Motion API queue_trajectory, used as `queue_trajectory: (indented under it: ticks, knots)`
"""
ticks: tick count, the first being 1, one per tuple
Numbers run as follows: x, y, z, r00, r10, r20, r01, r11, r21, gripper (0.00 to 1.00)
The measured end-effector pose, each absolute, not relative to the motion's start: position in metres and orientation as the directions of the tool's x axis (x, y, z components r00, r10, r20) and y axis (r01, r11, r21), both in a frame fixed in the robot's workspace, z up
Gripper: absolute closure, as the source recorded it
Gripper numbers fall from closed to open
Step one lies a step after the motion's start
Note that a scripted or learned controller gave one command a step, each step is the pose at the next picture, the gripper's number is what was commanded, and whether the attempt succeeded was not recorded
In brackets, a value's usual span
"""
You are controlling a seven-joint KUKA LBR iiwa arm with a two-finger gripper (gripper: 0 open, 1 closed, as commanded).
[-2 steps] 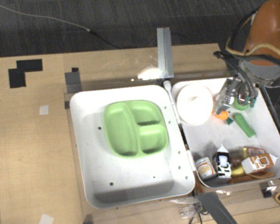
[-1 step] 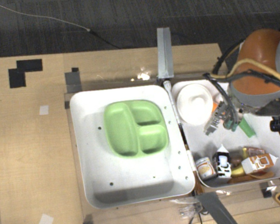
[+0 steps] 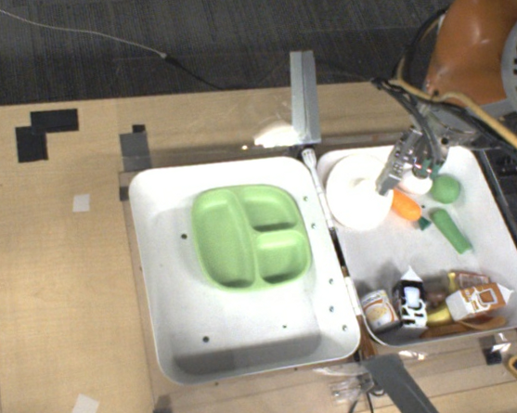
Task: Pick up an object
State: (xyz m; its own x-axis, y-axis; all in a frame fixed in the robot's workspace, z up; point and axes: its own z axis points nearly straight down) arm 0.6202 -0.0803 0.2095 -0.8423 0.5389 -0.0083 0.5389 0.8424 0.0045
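orange piece (image 3: 407,207) just below pincer (image 3: 404,170)

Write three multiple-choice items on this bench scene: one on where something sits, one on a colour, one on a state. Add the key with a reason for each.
1. Where does the green divided tray lie?
A. In the left bin
B. In the right bin
C. On the bare bench

2. What colour is the round plate at the back of the right bin?
A. Orange
B. White
C. Black

3. How does the claw stand relative to the right bin?
A. Over the green tray
B. Outside both bins
C. Over the bin's back part, by the plate

Key: 1 A, the tray rests in the middle of the left bin. 2 B, the plate is white like the bin. 3 C, the claw reaches in beside the plate, near an orange item.
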Motion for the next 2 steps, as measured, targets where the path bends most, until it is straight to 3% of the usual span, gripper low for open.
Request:
queue_trajectory:
  ticks: [1,2]
  knots:
    - [0.603,-0.017,0.227,-0.837,0.547,-0.006,0.547,0.837,0.006,1.00]
    - [0.620,0.030,0.238,-0.869,0.495,-0.007,0.495,0.869,0.006,1.00]
